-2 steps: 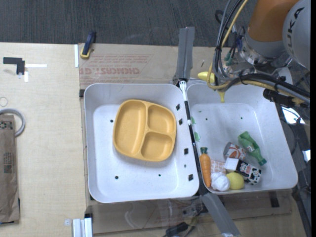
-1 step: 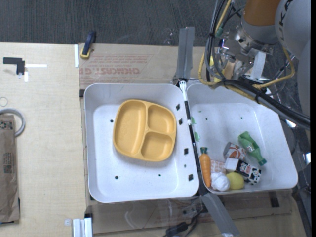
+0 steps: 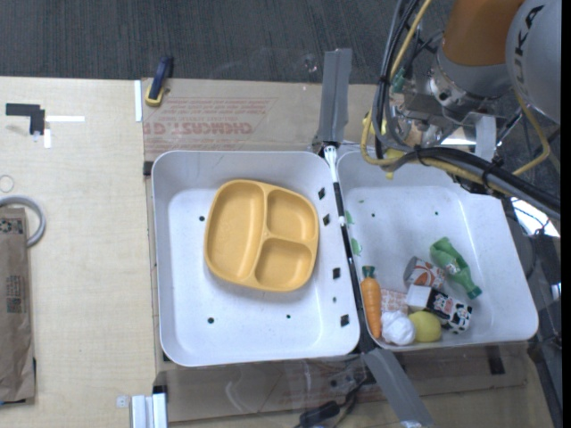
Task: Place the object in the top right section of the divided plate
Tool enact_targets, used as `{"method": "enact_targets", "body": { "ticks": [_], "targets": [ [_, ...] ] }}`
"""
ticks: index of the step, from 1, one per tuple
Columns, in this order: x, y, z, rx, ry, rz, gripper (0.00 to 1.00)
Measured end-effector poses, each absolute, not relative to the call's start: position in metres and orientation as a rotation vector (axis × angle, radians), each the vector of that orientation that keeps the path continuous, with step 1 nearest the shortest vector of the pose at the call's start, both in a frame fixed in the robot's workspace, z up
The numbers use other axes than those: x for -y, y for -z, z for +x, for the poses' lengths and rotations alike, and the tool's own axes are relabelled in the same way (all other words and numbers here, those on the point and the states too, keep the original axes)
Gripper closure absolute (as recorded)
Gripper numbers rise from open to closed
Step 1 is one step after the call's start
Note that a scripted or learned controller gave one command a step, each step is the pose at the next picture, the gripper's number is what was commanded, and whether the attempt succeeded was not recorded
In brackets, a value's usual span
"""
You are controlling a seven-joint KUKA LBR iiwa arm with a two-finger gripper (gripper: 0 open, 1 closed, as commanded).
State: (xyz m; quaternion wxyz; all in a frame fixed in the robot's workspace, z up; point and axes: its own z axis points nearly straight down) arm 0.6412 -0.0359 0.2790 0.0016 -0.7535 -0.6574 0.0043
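Tool (image 3: 406, 136) hovers above right bin's (image 3: 500, 328) back edge, divided plate (image 3: 261, 235) apart.

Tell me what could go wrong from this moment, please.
1. The toys lie packed in the right bin's near corner: the carrot, a white ball, a yellow ball, a green bottle. A grasp may catch two or slip.
2. The plate's top right section is small; a drop may land in a neighbouring section.
3. The loose cables could snag.
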Motion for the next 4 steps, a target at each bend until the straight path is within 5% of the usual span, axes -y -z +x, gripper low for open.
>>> {"method": "enact_targets", "body": {
  "ticks": [1,3,4],
  "targets": [
    [-0.041,-0.267,0.655,1.431,-0.017,-2.796,1.0],
    [-0.176,-0.093,0.643,1.513,-0.008,-2.759,1.0],
    [-0.19,-0.098,0.657,1.394,-0.033,-2.819,1.0]
  ]
}}
